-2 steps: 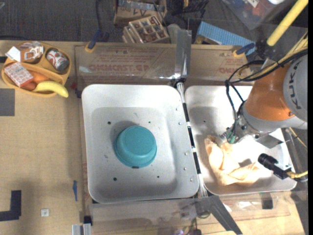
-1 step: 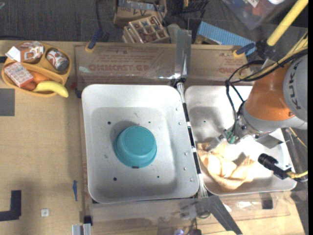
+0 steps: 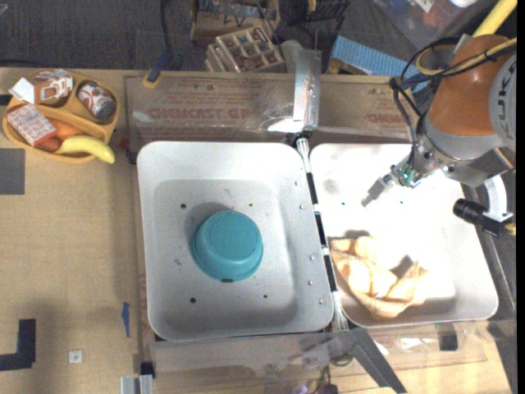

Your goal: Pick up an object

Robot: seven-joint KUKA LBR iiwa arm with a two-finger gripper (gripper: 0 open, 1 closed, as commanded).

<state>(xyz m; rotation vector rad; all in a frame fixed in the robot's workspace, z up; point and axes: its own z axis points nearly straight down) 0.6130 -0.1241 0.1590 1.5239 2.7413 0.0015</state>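
1. Hanging over the right bin point(image 3: 472, 298), the tool point(image 3: 377, 192) sits above that bin's far left part, pointing down and left.
2. Tool's tip too small and blurred; cannot tell its state. Nothing seen held at it.
3. Arm point(image 3: 467, 97), grey with orange band, enters from the right.
4. Tan cloth-like object point(image 3: 379, 279), crumpled, lies in the right bin toward its near left corner, against the near wall. It is apart from the tool.
5. Teal bowl point(image 3: 228, 245), upside down, rests near the middle of the left bin point(image 3: 164, 171).
6. Yellow tray point(image 3: 25, 134) on the bench point(image 3: 66, 261) at far left holds a banana point(image 3: 89, 147) and small packets.
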